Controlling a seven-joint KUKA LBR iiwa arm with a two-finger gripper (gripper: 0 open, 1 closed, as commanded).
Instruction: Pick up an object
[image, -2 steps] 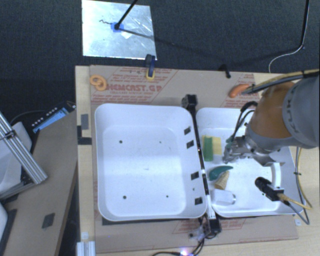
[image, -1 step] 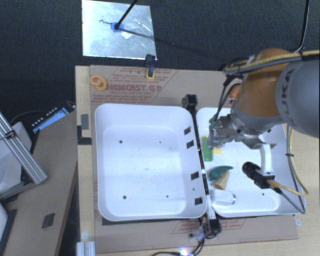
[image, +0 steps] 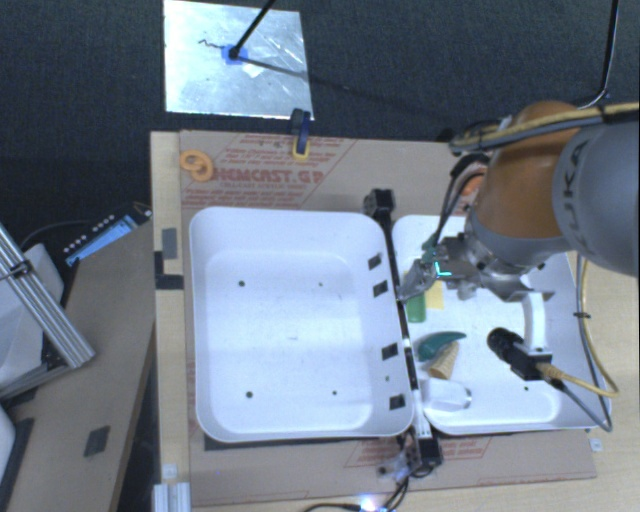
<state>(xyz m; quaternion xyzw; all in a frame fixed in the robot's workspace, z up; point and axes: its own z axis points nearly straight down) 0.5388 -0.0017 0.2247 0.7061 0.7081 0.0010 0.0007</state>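
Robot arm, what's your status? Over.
End effector low at right white bin's left wall, grip unclear. Yellow block, teal curved piece, tan cone lying loose. Nothing blocking.

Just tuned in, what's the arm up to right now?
The arm reaches in from the right over the right bin, with its end effector low near that bin's left wall, by the divider between the two bins. Just below it lie a yellow-green piece, a teal piece and a tan cone, with a clear item nearer the front. Nothing visibly sits in the end effector, so a pick is not confirmed. The left bin lies beside it.
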